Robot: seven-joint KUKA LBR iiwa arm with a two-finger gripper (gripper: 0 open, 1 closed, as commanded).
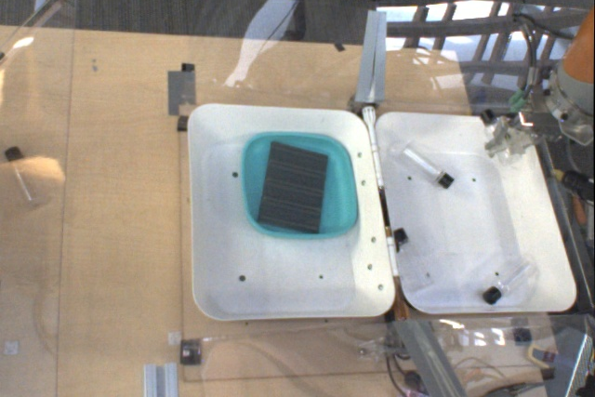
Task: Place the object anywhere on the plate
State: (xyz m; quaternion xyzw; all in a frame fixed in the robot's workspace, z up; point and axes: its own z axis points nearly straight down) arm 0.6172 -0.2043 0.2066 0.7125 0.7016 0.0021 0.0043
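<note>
I see the dark ribbed block point(295, 187) lying flat on the teal plate point(346, 200) in the left bin point(218, 228), so by my reading the placing is already done. It looks like a stiff, light slab, perhaps foam or rubber, with fine grooves running across its top; I would take it by its two long edges, where the sides are straight and parallel. The plate is a glossy rounded square with a raised lip, probably slippery plastic. In the right bin point(548, 228) two small clear tubes with black caps lie well apart, one near the top left point(426, 165) and one near the bottom right point(508, 284); they look smooth and prone to roll. The gripper point(509, 137) hangs over the right bin's top right corner, and I cannot tell how it is set at this distance
</note>
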